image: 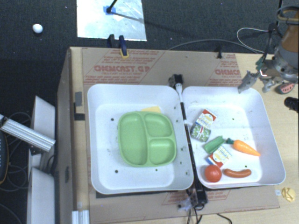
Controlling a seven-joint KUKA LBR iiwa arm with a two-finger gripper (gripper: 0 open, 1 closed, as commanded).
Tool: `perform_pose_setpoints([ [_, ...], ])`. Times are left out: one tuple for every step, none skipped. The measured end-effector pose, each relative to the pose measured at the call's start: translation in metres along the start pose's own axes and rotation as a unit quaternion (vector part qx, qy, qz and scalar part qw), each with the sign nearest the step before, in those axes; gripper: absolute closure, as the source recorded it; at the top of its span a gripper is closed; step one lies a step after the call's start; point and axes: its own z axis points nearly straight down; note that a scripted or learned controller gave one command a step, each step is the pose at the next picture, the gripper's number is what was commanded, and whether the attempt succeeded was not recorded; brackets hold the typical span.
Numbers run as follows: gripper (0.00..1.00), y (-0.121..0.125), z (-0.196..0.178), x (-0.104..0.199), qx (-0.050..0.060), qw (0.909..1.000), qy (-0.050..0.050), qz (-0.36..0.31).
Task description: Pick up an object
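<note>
The right bin (pixel 266 125) holds a small milk carton (pixel 203 124), a green vegetable (pixel 214 143), a carrot (pixel 244 147), a small red and white carton (pixel 220 156), a tomato (pixel 212 173) and a sausage (pixel 237 173). My gripper (pixel 258 82) hangs over the bin's far right corner, well behind all of these. It is open, and nothing sits between its fingers (pixel 246 81).
A green divided plate (pixel 147 138) fills much of the left bin (pixel 100 125), with a yellow piece (pixel 151 109) showing behind it. Both bins rest on a cardboard sheet (pixel 121 69). Cables (pixel 252 31) run behind the bench near the arm.
</note>
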Motion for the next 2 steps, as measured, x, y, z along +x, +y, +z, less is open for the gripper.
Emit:
perform_pose_setpoints([
  [0.00, -0.004, 0.141, 0.010, 0.001, 1.0000, 0.000, -0.001],
  [0.00, 0.013, 0.140, 0.056, -0.001, 1.0000, 0.000, -0.001],
])
